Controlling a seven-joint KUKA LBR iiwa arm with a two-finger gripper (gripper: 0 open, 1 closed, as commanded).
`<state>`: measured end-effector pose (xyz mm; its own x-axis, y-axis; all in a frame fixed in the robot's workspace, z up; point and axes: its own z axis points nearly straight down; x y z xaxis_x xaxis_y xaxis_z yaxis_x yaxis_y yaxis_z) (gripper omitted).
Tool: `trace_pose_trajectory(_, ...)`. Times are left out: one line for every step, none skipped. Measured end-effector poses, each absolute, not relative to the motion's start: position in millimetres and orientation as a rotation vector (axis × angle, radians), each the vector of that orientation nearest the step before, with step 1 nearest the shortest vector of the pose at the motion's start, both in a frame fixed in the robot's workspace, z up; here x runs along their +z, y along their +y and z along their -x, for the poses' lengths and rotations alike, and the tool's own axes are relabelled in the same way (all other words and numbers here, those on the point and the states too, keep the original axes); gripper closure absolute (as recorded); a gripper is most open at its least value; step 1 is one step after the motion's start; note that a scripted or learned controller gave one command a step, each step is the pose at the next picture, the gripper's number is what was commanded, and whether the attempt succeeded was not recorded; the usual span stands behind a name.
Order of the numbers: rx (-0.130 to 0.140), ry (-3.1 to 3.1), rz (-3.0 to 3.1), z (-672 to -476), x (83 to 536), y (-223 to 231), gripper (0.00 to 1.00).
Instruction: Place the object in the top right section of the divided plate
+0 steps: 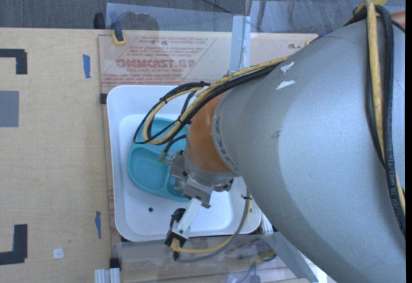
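Grey arm (309,140) over white bin (122,211) — covering teal divided plate (147,169)

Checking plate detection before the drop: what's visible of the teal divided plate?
The teal divided plate looks like smooth, glossy plastic with rounded corners and a raised rim. It lies flat on the floor of the shallow white bin, towards that bin's left side. One ridge divider can be made out near its upper part. The grey arm with the orange band and its yellow and black cables cover its right portion, so the full section layout cannot be told.
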<state>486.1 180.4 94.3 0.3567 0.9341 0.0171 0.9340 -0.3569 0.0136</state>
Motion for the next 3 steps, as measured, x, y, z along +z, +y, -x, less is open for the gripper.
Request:
trace_pose_trajectory(0.033,1.776,-2.591,-486.4,103.3,179.4,1.0)
trace_pose_trajectory(0.03,1.773,-2.595,-486.5,112.3,178.3,1.0)
trace_pose_trajectory(0.018,2.356,-2.054,-487.8,96.4,200.8,1.0)
